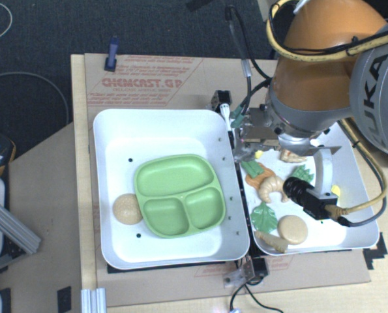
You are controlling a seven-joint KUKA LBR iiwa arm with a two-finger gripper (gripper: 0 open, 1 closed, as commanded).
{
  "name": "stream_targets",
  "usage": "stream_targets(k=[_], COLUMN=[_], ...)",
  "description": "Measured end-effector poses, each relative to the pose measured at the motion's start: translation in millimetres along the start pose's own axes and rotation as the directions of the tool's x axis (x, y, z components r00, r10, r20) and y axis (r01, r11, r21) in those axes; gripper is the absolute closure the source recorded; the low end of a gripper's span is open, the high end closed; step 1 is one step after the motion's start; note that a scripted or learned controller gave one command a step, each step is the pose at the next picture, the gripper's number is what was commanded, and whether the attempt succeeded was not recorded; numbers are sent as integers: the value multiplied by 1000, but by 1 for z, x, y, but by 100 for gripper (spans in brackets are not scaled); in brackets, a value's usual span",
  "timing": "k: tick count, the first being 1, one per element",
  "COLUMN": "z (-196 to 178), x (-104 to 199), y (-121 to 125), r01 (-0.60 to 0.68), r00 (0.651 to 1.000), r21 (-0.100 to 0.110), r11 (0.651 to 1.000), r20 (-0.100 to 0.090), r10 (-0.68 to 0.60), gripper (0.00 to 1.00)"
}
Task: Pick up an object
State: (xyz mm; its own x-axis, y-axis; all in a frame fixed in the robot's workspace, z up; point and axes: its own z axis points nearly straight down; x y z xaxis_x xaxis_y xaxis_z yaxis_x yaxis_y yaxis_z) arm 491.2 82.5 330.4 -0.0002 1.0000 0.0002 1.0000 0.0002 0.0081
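Observation:
My gripper (267, 150) hangs under the orange-banded wrist, low over the far left part of the right bin (358, 235). Just beneath and in front of it lie an orange carrot with a green top (255, 171) and a tan croissant-shaped piece (270, 186). Nearer the front of that bin are a green leaf (265, 217) and a round tan bun (292, 229). The wrist hides the gripper's tips and whatever lies under it. In the left bin (109, 175) a green divided plate (179, 194) sits beside a round tan cookie (126, 208).
A black cylinder with a yellow cable (308, 199) juts from the arm over the right bin's middle. Another green leaf (303, 173) and a small yellow bit (336, 190) lie near it. The wall between the bins runs just left of the gripper. Cardboard lies under both bins.

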Motion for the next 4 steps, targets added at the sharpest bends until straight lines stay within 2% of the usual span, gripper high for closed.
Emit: stream_targets(k=[2, 3, 4], z=[-16, 21, 69], x=[2, 63, 116], y=[0, -13, -13], r01=[3, 5, 3], r00=[1000, 1000, 1000], r21=[5, 15, 13], r11=[1000, 1000, 1000], r20=[1, 0, 0], r10=[-3, -5, -3], gripper=[100, 100, 100])
